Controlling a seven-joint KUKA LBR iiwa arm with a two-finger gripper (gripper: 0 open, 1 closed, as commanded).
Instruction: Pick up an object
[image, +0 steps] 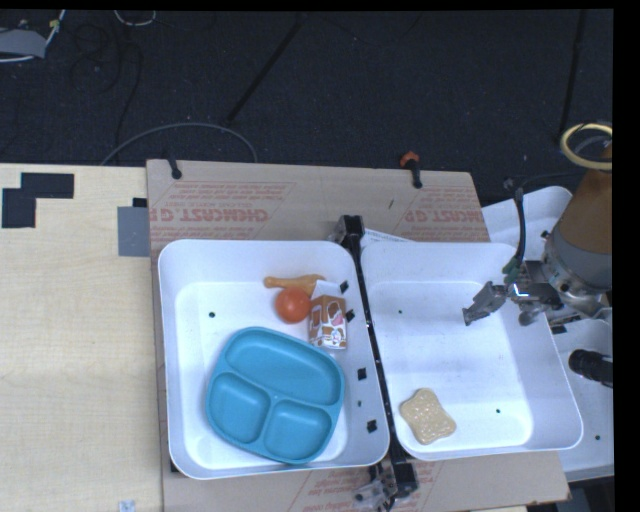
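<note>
Plainly, the work is at its opening step: nothing is held, and the arm is only reaching in.

At the left lies the left bin (185, 300), crowded. A blue divided plate (275, 395) fills its near half, and just beyond it, toward the far right corner, sit an orange ball (292, 305) with an orange stem-like piece (295, 282) and a small printed carton (329, 323), close together and hard against the divider (362, 330) between the bins. Any grasp there would mean working between the plate rim and that wall.

Next comes the right bin (545, 345), far roomier. Its one piece, a tan biscuit-shaped object (428, 416), lies flat near the near-left corner, just beside the near wall yet apart from it, with bare floor all round its far and right sides.

At the right edge the gripper (487, 305) hangs over the far half of this bin, well apart from the biscuit; its fingers (476, 312) look spread and clasp nothing.

The likely next move, I judge, is to travel nearward and leftward over open floor, centre above the biscuit, then descend, minding the near wall and corner.
</note>
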